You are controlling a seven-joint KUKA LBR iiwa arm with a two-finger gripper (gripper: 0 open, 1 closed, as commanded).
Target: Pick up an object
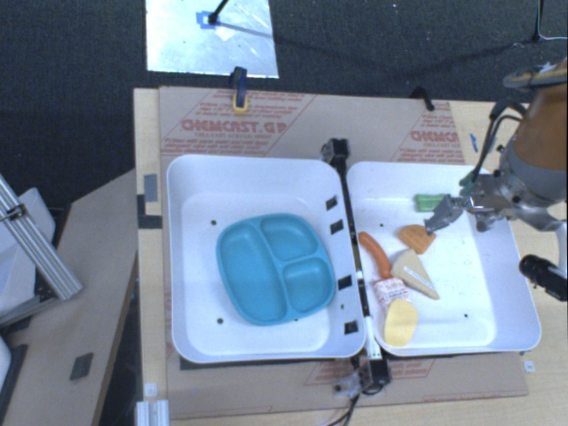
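Observation:
Several toy foods lie in the right bin (508, 325): a green block (428, 201) at the back, a brown-orange bun-like piece (414, 237), an orange sausage (375, 253), a cream wedge (415, 275), a small red-and-white packet (388, 290) and a yellow piece (400, 321). My gripper (444, 213) hangs low over the back of this bin, right beside the green block and just above the brown-orange piece. I see nothing held in it. The arm's orange band and grey wrist come in from the right edge.
The left bin (191, 238) holds a blue divided plate (271, 267). A black clip strip (346, 238) runs along the seam between the bins. Bare white floor lies in the right bin's right half. A black arm part (543, 275) overhangs its right rim.

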